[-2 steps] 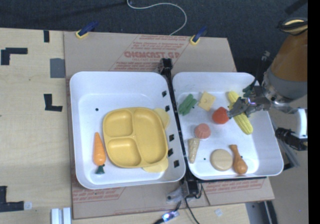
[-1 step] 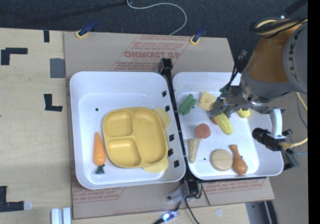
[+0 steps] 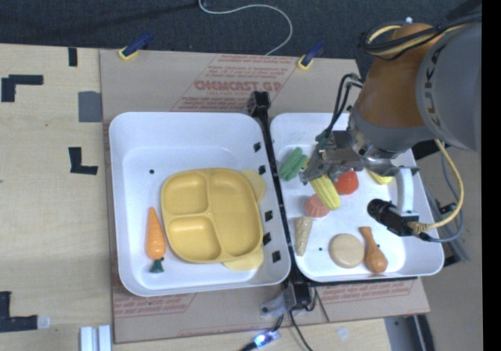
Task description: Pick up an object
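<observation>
Although the gripper [image 3: 322, 173] hangs low in the right bin [image 3: 427, 267], I cannot tell how it stands, since the wrist hides the tips from above. It sits right over the yellow toy corn cob [image 3: 326, 193], which looks like the target; whether metal touches the cob I cannot say. A red tomato-like piece [image 3: 347, 182] lies just beside the corn, a pink piece [image 3: 315, 206] touches its lower end, and a green pod [image 3: 293, 163] lies near the divider [image 3: 270, 177]. A clean grasp, I judge, means closing across the cob's narrow width and lifting straight up so the neighbours stay put. The bin's middle is crowded; the lower part, holding a drumstick [image 3: 373, 250] and a round cream piece [image 3: 345, 249], leaves more room. The left bin [image 3: 125, 130] bears a yellow divided plate [image 3: 211, 212] and a carrot [image 3: 155, 236], well apart.
</observation>
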Tool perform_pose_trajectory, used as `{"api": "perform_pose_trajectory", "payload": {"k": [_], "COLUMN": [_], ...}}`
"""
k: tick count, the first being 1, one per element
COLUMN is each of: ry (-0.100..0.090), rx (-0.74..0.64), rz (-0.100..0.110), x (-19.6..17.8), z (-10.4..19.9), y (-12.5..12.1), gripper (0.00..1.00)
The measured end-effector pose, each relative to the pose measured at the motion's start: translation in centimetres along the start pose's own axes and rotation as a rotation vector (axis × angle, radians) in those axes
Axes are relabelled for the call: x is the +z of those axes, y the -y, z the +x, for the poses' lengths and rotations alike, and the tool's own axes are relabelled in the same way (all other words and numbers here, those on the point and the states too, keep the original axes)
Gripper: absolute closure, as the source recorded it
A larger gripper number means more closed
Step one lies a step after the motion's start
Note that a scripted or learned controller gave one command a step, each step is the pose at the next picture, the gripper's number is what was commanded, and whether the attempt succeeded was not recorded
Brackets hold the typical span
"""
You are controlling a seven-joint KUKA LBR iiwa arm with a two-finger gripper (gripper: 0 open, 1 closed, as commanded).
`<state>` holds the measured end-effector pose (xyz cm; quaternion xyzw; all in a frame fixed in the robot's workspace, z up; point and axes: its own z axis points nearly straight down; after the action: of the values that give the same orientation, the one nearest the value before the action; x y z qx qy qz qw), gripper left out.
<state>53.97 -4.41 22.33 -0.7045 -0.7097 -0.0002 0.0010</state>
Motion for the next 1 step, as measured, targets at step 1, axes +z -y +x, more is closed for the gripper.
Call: {"api": "perform_pose_trajectory", "payload": {"k": [1], "ry": [0.000], "rx": [0.000], "rz": [0.000], "x": [-0.93], "z": [4.90], "y": [-0.96], "gripper": [1.00]}}
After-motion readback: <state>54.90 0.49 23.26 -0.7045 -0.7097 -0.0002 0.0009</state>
